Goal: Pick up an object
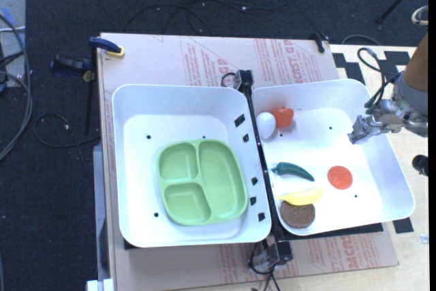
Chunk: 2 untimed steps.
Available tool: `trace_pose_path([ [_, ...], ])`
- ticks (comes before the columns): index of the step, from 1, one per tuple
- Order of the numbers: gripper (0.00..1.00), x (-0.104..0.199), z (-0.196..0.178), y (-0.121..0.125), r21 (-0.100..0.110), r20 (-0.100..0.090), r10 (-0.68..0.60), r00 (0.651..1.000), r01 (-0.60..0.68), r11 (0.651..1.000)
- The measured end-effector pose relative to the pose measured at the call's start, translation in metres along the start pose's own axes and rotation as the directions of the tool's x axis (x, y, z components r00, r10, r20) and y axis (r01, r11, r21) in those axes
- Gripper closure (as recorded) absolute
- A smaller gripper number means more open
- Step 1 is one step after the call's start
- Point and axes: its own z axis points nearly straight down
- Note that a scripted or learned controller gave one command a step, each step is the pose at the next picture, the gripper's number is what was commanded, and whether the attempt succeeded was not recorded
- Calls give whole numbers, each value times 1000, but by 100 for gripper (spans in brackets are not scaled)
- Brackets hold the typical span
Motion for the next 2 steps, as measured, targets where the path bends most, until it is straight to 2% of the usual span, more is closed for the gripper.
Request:
trace_pose_path([
  [1, 100, 0, -47, 1, -1, 0, 0, 1000, 0, 1000],
  [2, 100, 47, -36, -11, 4, -2, -4, 1000, 4, 1000],
])
